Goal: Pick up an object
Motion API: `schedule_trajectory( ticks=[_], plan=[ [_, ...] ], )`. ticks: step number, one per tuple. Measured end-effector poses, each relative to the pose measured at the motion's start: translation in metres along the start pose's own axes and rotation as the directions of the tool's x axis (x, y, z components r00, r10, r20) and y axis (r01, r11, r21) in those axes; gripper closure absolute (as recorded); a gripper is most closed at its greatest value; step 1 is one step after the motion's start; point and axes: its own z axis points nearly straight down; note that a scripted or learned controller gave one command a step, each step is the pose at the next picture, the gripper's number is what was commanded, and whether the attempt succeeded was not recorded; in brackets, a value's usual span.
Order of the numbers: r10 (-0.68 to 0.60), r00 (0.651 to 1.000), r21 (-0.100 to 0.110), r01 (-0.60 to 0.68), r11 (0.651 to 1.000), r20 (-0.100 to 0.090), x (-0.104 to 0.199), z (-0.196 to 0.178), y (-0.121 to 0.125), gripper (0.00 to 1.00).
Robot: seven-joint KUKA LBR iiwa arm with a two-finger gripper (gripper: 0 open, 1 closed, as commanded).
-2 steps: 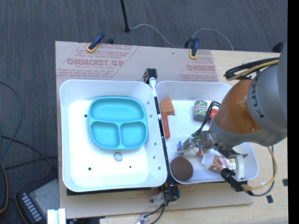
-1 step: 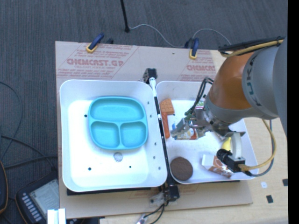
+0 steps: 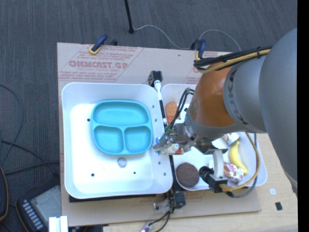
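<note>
Cookie (image 3: pixel 187 174) lies just below-right of the pincer (image 3: pixel 166 146), whose opening cannot be told; it should centre above before descending.

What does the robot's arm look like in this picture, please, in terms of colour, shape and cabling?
The arm is a thick, rounded grey tube with a wide orange band above the wrist. Black and yellow cables run along its upper side. Below the band sits a grey metal wrist section, and the small metallic hand juts out from it, with thin dark wires looping beside it.
</note>
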Motion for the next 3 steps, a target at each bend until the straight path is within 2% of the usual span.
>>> schedule_trajectory(
  ticks=[3],
  plan=[
    [-0.001,1.0,0.002,0.001,1.0,0.001,0.0,-0.028,0.001,1.0]
  ],
)
